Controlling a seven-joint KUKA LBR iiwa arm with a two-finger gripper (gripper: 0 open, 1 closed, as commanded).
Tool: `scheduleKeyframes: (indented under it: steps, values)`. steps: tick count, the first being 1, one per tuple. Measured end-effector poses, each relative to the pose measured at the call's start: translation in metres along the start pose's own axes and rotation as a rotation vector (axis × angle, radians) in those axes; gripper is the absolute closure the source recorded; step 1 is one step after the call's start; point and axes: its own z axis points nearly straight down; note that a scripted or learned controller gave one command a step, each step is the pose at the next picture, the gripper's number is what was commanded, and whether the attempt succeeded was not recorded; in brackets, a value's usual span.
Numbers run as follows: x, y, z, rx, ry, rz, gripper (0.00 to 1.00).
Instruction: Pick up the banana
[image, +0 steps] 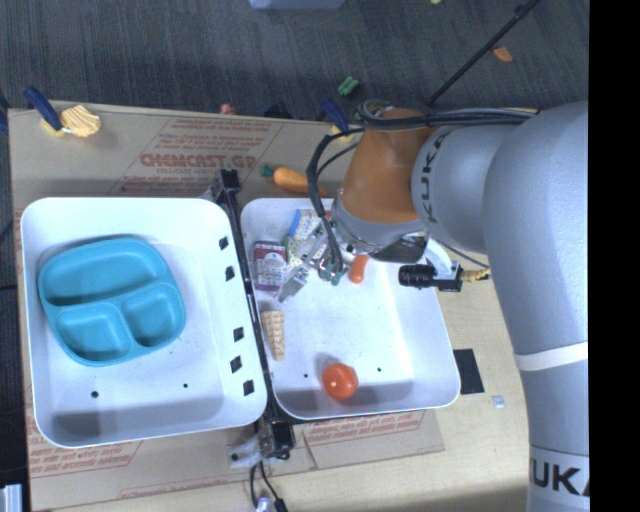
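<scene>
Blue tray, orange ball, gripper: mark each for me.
Blue tray (110, 300), camera view, its middle divider.
Orange ball (340, 381), camera view, its centre.
Gripper (310, 268), camera view, midway between fingertips.

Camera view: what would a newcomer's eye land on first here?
The big grey arm with its orange band, reaching in from the right over the right bin. Next, the bright blue divided tray in the left bin. Then the small orange-red ball near the right bin's front edge.

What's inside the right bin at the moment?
In the right bin: an orange ball, a corn cob, a small packet and the gripper. The arm covers the bin's far corner, so anything there is hidden.
</scene>
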Motion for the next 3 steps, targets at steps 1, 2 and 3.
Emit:
scheduleKeyframes:
  steps: [1,2,3]
  values:
    - [-0.011,-0.007,0.006,0.000,-0.012,-0.641,0.00]
    - [0.036,-0.030,0.006,0.000,-0.017,-1.048,0.00]
    - [0.085,0.027,-0.049,-0.013,-0.007,-1.034,0.00]
